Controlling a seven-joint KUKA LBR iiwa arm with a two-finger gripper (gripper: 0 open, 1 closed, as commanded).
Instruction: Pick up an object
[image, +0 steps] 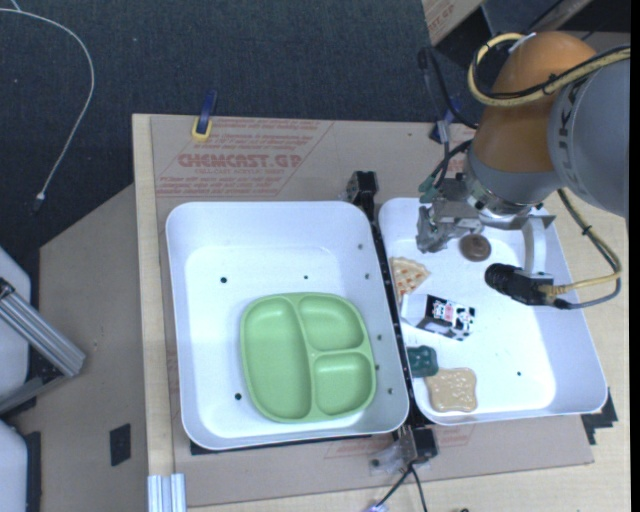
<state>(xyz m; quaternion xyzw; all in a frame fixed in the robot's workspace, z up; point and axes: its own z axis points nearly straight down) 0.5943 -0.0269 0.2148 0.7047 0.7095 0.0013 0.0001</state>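
Overhead, a grey robot arm reaches from the right over two white bins. Its gripper hangs low at the back of the right bin, grasping nothing that can be seen. Just in front lies a cracker-like triangle; a brown disc sits beside it, with a black-and-white packet nearer. The left bin holds a green divided plate. Flat pieces could slip from a closing pinch.
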